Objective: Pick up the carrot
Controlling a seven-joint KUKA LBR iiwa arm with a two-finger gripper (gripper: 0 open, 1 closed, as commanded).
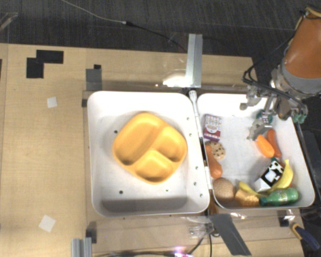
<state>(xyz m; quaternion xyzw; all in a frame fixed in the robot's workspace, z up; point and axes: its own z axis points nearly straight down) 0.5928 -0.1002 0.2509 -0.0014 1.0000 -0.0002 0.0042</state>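
Jaws (266, 123) just above carrot (267, 143) in right bin (232, 108); yellow tray (150, 146) in left bin (99, 143).

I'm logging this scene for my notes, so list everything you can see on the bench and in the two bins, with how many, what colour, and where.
Bins: two, white, side by side on the bench.
Divided plate: one, yellow, in the left bin.
Carrot: one, orange, right bin, upper right, just below the gripper.
Small packet: one, purple and white, right bin, upper left.
Cookie: one, tan with dark chips, below the packet.
Banana: one, yellow, right bin, lower right.
Green vegetable: one, bottom right corner.
Black-and-white block: one, beside the banana.
Arm: one, grey with orange band, upper right.
Gripper: one, over the right bin.
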